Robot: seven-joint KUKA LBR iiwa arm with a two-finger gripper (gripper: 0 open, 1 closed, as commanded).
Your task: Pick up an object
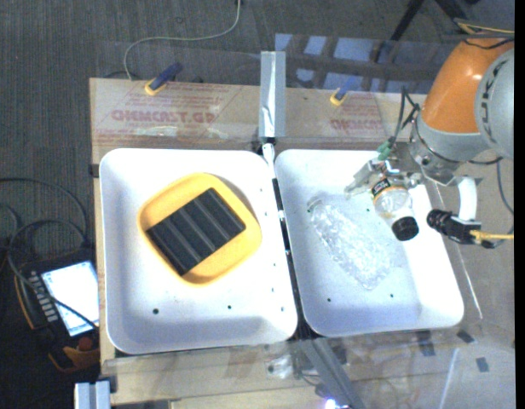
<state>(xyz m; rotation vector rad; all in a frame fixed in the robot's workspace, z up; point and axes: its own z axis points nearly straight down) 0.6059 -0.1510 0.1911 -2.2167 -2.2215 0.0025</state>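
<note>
A yellow object with a black ribbed top [200,226] lies tilted in the middle of the left bin [126,313]. A clear crinkled plastic item [350,239] lies in the right bin [433,305], stretching from its upper left toward its centre. My gripper [386,187] hangs over the upper right part of the right bin, just right of and above the clear plastic item's upper end. Nothing is visibly held in it.
The grey arm with its orange band [467,92] enters from the upper right over the right bin's far corner. A raised rim divides the two bins [279,220]. A metal post [271,92] stands behind them. Cables and a device [62,292] lie on the floor at left.
</note>
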